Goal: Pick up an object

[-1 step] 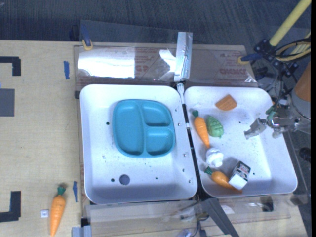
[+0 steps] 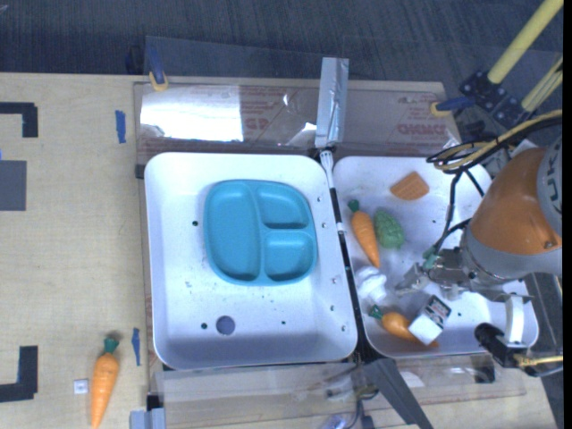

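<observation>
In the right bin (image 2: 465, 172), a long carrot (image 2: 365, 238) lies beside a green leafy toy (image 2: 389, 228). An orange wedge (image 2: 410, 186) sits toward the back. A smaller carrot (image 2: 394, 323) lies at the front, touching a white and black block (image 2: 430, 321), and a small white object (image 2: 371, 285) is near the bin's left wall. My gripper (image 2: 427, 280) hangs low over the middle of this bin, just right of the white object and above the small carrot. The grey wrist hides what is under it.
The left bin (image 2: 170, 266) holds a blue divided plate (image 2: 261, 231). Another carrot (image 2: 105, 379) lies on the wooden bench at the front left, outside the bins. The arm's orange band (image 2: 514, 208) and cables cover the right bin's right side.
</observation>
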